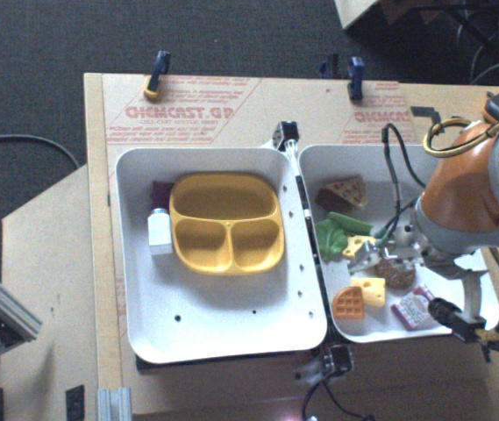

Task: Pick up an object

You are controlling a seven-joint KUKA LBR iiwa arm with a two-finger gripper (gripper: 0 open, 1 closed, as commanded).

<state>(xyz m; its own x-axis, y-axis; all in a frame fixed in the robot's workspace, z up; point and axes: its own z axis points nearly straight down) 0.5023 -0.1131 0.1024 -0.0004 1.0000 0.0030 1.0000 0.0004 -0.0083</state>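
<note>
Hovering low in right bin (486, 310), gripper (374, 254) sits among toy food near bin centre, beside green pepper-like piece (338, 231) and cheese wedge (374, 291). Finger state: cannot tell. Nothing visibly lifted; grasp and raise left. Waffle (348, 303) by front edge, yellow tray (226, 222) in left bin (144, 314).

The surface (231, 103) is a flat tan board printed with reddish lettering along its far strip, and it is held at the far edge by a yellow-and-blue clamp (156, 74) towards the left and a blue clamp (355, 77) towards the right. Directly on it sit two shallow white plastic bins side by side, the left bin (223, 323) and the right bin (315, 160), their inner walls touching along the middle. A small black clip (286, 133) sits at the far end of that seam, and another black clip (337, 358) at its near end.
</note>
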